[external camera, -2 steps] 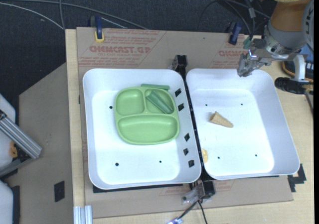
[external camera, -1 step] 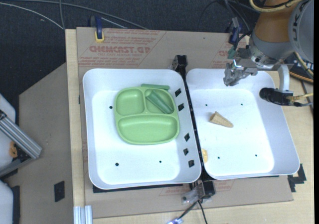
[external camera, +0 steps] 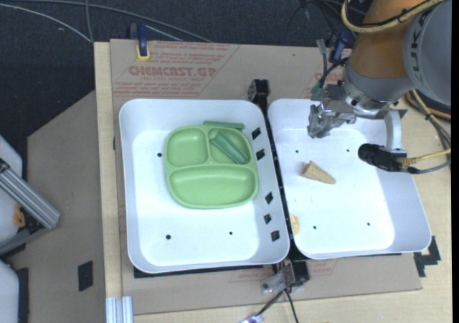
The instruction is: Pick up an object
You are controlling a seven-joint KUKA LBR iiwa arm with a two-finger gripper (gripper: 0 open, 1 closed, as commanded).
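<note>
A brown board (external camera: 215,63) with red lettering covers the bench and carries two shallow white bins side by side. The left bin (external camera: 143,228) holds a green divided plate (external camera: 211,167), which lies flat near the bin's middle, and a darker green piece (external camera: 231,143) rests in the plate's upper right compartment, reaching its rim.

The right bin (external camera: 373,221) touches the left one along a seam lined with small black clips. The arm (external camera: 391,34), grey with an orange band, leans in over the far right corner of this bin, with yellow and black cables looping around it. A black cylinder-like part (external camera: 380,156) juts out below the arm over the bin's right side.

The gripper (external camera: 320,124) hangs over the upper part of the right bin; whether its fingers are spread or closed cannot be told, and nothing is seen between them.

A small tan wedge (external camera: 318,172) lies on the bin floor, near and below the gripper, apart from it. A tiny tan crumb (external camera: 294,225) sits by the seam.
</note>
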